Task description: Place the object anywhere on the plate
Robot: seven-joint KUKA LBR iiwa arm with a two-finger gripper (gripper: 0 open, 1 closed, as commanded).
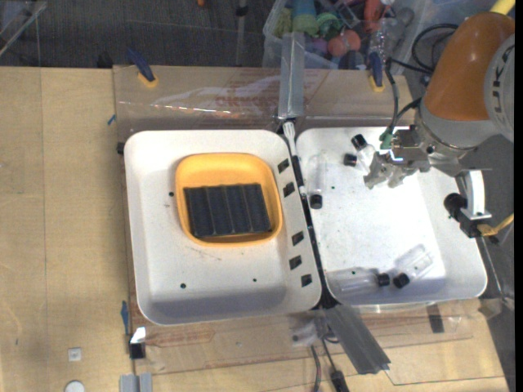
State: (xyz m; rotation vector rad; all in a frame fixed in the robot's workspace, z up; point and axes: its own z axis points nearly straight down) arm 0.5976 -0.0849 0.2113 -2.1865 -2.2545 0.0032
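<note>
A yellow-orange plate (227, 172) sits in the left bin (155, 243). A dark, ridged rectangular object (226, 210) lies flat on the plate, covering most of its middle and front. My gripper (387, 175) hangs over the back part of the right bin (458, 280), well to the right of the plate. Its pale fingers (373, 175) stand apart, open, with nothing between them.
A clear plastic piece (413, 260) and a clear tube with black caps (365, 281) lie near the right bin's front edge. Small black bits (357, 141) sit near its back. Black clips (294, 215) line the divider between the bins. A box of colourful toys (339, 11) stands behind.
</note>
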